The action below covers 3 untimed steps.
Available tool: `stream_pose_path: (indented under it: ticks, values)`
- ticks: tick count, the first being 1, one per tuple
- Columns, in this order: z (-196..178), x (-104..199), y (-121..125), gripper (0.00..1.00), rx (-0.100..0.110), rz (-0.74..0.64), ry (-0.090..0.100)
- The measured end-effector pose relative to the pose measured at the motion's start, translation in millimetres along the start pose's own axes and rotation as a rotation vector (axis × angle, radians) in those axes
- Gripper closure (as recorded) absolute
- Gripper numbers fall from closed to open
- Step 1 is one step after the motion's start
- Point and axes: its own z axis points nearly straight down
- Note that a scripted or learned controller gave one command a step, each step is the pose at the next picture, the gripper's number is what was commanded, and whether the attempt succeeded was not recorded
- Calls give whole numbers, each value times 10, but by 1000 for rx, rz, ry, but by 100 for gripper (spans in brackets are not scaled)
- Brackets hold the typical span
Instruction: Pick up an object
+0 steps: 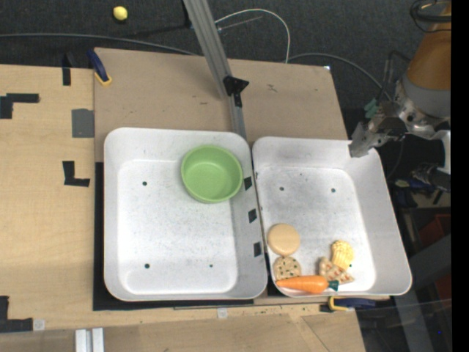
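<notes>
The right bin (366,196) holds several small items at its front: a round tan bun (283,238), a dotted cracker (286,266), an orange carrot (303,284) and a yellow corn piece (341,254) with small tan bits beside it. A green bowl (212,173) sits in the left bin (132,218) near its back right. My gripper (361,145) hangs over the right bin's back right corner, well apart from all the items. Nothing shows between its fingers.
A grey metal pole (209,39) slants down from the top to the gap between the bins. A yellow ball (120,12) lies on the dark floor at the back left. Cables run behind the bench. The arm's orange band (432,57) is at the far right.
</notes>
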Motion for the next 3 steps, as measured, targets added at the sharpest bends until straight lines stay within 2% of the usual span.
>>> stream_pose_path:
  ticks: [1, 2, 3]
  values:
    - [107, 576, 4, 100, 6, -4, 3]
    - [79, 1076, 79, 100, 5, -5, 2]
    - [224, 1508, 162, 100, 7, -4, 1]
